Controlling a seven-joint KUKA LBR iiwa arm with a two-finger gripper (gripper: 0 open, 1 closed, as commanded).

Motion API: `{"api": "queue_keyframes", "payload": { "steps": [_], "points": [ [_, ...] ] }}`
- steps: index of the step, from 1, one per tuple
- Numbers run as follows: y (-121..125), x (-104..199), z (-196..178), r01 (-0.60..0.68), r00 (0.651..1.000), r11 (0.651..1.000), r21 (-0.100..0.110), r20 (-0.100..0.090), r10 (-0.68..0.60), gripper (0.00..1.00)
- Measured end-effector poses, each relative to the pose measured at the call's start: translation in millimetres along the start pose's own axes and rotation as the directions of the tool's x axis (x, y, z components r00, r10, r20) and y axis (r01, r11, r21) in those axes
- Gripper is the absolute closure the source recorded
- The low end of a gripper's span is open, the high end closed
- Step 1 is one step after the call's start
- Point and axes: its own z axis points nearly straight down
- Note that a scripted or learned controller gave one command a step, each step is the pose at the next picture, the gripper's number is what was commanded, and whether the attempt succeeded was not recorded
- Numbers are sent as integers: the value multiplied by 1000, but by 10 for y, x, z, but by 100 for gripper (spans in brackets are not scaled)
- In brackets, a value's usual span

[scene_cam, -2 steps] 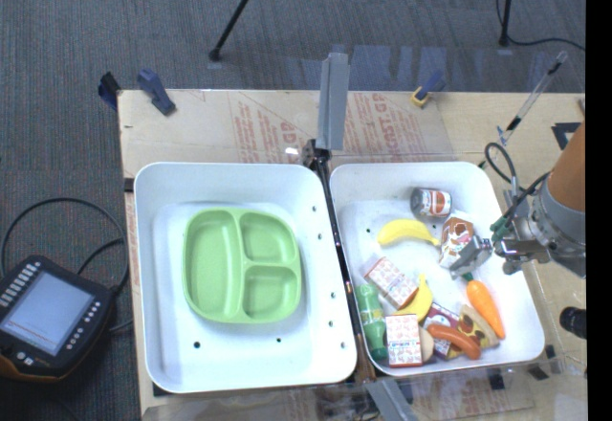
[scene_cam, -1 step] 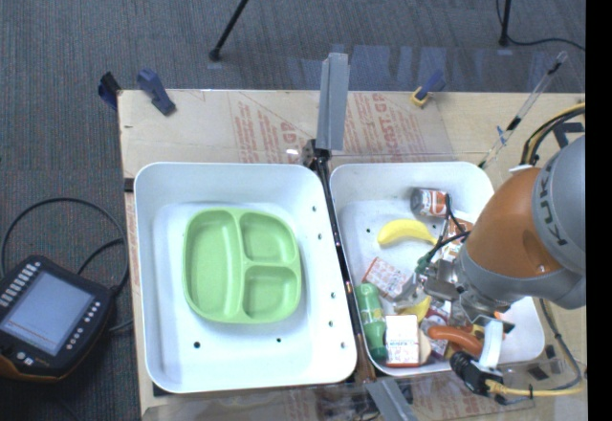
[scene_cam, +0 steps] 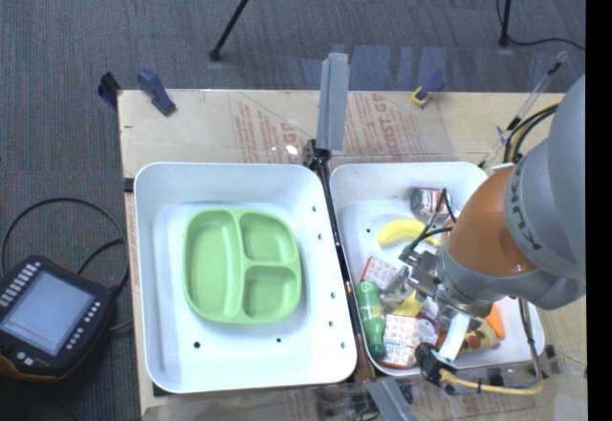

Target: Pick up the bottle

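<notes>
Dark grey carpet surrounds the bench, and a teach pendant (scene_cam: 48, 317) with a lit screen lies on the floor far to the left of the claw, its black cable looping behind it. The bench top is a sheet of cardboard (scene_cam: 239, 122) printed with red lettering too faint to read, held by blue clamps (scene_cam: 155, 91) at its far left edge; two dark stand legs cross the carpet beyond it. The left bin (scene_cam: 153, 218), well left of the claw, holds a green three-compartment plate (scene_cam: 243, 264). A grey upright post (scene_cam: 333, 103) stands behind the seam between the bins. In the right bin (scene_cam: 382, 182), the green bottle (scene_cam: 370, 318) lies along the left wall, just left of the claw, beside small red-and-white packets (scene_cam: 402, 333). A banana (scene_cam: 402, 232) lies above the claw. The claw (scene_cam: 432, 314) hangs low over the clutter; whether its fingers are wide or narrow cannot be told. Black letters "KU" show on the arm's orange band (scene_cam: 492, 232).
</notes>
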Motion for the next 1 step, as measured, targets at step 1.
{"api": "queue_keyframes", "payload": {
  "steps": [1],
  "points": [
    [-417, 580, -945, -92, 996, 996, 16, 7, 92, 0]
  ]
}}
